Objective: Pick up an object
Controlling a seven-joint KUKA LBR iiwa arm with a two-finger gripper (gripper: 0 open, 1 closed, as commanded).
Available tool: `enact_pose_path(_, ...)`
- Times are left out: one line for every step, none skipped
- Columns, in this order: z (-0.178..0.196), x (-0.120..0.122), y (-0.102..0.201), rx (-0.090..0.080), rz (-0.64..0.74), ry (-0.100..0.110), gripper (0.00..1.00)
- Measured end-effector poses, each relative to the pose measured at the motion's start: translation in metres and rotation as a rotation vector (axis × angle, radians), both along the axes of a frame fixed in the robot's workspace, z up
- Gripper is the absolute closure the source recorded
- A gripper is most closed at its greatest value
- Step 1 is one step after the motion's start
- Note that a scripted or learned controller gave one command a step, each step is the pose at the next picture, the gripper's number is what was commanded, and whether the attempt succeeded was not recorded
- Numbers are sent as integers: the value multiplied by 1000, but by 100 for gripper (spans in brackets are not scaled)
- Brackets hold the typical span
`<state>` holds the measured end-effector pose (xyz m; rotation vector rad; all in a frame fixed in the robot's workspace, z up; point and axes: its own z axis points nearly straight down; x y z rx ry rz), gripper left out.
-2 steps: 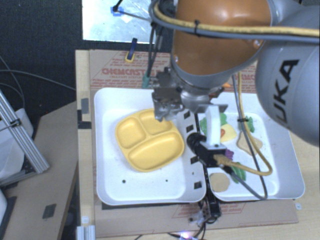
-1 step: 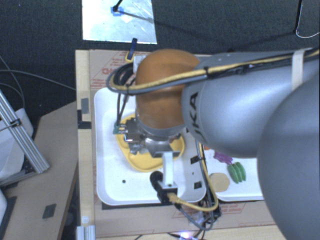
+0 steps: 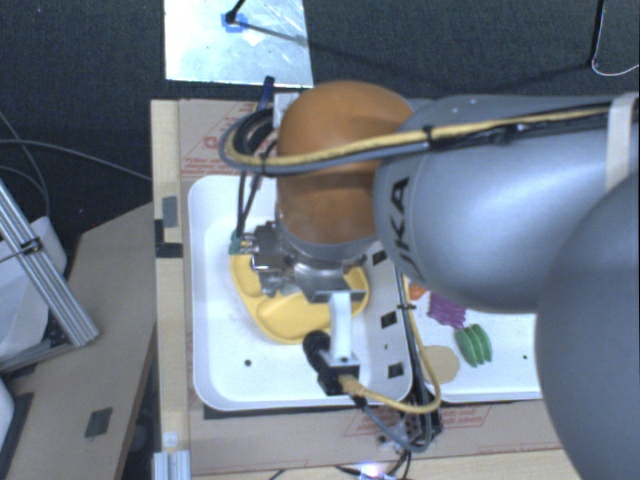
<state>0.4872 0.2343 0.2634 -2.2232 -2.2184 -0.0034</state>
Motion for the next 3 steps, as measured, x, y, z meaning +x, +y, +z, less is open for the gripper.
enact_pose_path(10,1,0,1,-2,0,100)
enact_pose_path(239,61,-24,5,2,-20,100)
enact_pose_path(104,0,-63,-7,0,15,100)
